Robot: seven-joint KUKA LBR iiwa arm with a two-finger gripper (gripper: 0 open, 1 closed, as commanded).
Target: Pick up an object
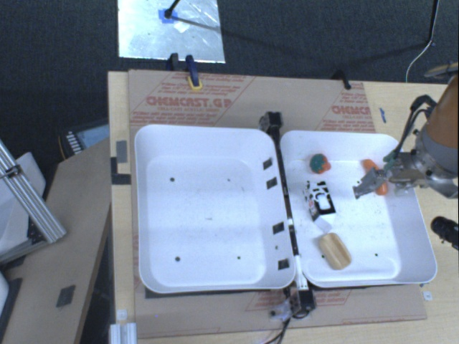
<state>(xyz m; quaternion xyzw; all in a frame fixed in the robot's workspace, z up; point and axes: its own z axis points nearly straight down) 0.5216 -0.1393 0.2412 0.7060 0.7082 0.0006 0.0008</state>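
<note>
One tool (pixel 374 183) (right bin (pixel 409 264)), beside orange piece (pixel 368 165)

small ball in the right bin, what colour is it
The ball is teal green with an orange patch on one side, seen in the camera view.

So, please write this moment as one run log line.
gripper: over right bin, near orange piece | ball, wooden block: lying in bin | held: nothing seen

White bins (pixel 208 138); green-orange ball (pixel 319 163), black-white block (pixel 320 198), tan piece (pixel 334 251).
</note>
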